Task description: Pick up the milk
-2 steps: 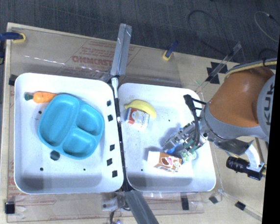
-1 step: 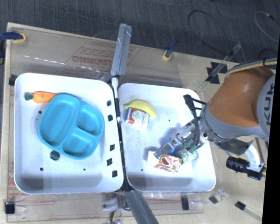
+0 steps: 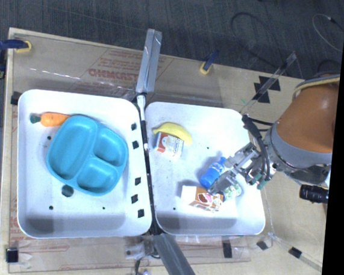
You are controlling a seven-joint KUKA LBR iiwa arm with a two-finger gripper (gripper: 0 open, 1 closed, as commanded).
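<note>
The gripper (image 3: 225,182) sits low in the right bin (image 3: 169,224), near its right wall, reaching in from the grey and orange arm (image 3: 306,125). I can't tell how its jaws stand; they blur into a blue bottle (image 3: 213,173) right against them. The milk (image 3: 170,144), a small white and red carton, lies well apart from the jaws, up near the bin's left wall, just under a banana (image 3: 174,130). A white and red packet (image 3: 201,198) lies just below the gripper. In the left bin (image 3: 26,210) (the farther one from the arm) rests a blue divided plate (image 3: 87,153) with a carrot (image 3: 51,118) beside it.
</note>
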